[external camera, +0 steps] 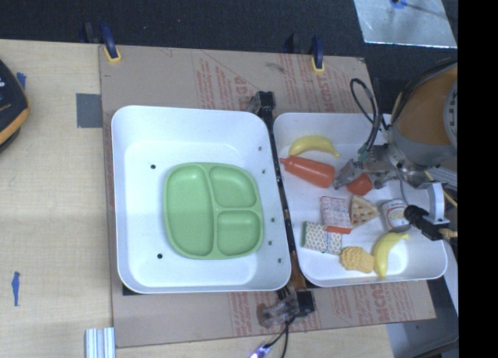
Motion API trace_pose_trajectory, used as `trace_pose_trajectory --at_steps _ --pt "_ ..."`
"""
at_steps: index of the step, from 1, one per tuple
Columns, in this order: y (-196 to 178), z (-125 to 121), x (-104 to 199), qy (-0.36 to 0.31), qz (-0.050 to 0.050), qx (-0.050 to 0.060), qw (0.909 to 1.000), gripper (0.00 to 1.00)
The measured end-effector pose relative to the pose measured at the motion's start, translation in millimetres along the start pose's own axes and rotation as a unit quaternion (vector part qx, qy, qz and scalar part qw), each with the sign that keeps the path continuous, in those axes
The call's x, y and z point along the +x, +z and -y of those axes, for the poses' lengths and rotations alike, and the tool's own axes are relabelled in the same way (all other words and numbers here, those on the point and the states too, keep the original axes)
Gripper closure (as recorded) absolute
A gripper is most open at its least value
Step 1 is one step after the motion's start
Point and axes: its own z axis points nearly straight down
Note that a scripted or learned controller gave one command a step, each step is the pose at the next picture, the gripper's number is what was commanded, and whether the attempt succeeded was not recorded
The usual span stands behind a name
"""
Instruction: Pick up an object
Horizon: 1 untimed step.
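pincer [352,178] low in the right bin [311,271]
it sits over a small red object [360,185] beside the red bottle [309,170]; whether the object is clamped, i cannot tell.

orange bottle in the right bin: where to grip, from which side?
Likely the orange bottle mid-body, coming straight down, fingers closing across its short width. It lies flat, long axis running left-right, with bare bin floor just below it. The banana sits close above, so keep the upper finger tight to the body.
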Motion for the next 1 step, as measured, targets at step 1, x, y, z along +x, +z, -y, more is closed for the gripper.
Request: trace_pose_trajectory --at_steps 1 --pt "-10.6 0.0 -1.2 -0.001 0.001 0.001 1.0 1.0"
